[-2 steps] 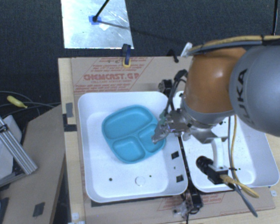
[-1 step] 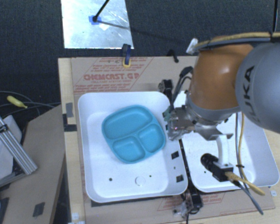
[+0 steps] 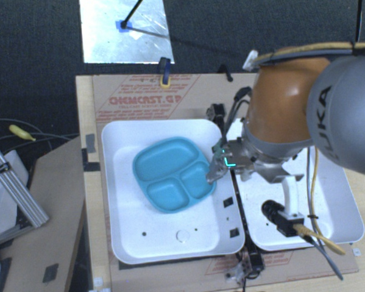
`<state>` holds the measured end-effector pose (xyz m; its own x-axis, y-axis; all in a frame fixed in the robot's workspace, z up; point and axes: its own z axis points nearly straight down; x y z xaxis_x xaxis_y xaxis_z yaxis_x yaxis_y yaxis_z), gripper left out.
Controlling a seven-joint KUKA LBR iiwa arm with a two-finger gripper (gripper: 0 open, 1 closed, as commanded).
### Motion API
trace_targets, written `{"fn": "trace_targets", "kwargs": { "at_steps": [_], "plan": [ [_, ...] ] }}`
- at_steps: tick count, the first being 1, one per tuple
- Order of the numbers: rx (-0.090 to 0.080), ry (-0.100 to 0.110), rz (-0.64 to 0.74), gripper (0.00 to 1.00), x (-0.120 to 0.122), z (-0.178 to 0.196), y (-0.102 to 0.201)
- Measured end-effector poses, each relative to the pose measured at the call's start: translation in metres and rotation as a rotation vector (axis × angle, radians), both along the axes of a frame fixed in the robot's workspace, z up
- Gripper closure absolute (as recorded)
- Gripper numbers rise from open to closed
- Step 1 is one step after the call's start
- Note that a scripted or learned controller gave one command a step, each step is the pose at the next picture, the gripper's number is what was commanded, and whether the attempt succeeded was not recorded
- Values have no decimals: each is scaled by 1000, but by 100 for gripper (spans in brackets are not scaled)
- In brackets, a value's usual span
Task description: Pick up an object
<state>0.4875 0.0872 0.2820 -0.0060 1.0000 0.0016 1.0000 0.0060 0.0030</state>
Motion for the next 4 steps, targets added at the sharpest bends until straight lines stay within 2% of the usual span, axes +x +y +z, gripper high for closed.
{"fn": "trace_targets", "kwargs": {
  "at_steps": [1,2,3,4],
  "plan": [
    [1,-1,5,100,1,10,0],
    [0,0,0,100,-1,33,7],
    [1,-8,-2,100,0,123,-8],
    [1,-5,0,100,-1,176,9]
  ]
}}
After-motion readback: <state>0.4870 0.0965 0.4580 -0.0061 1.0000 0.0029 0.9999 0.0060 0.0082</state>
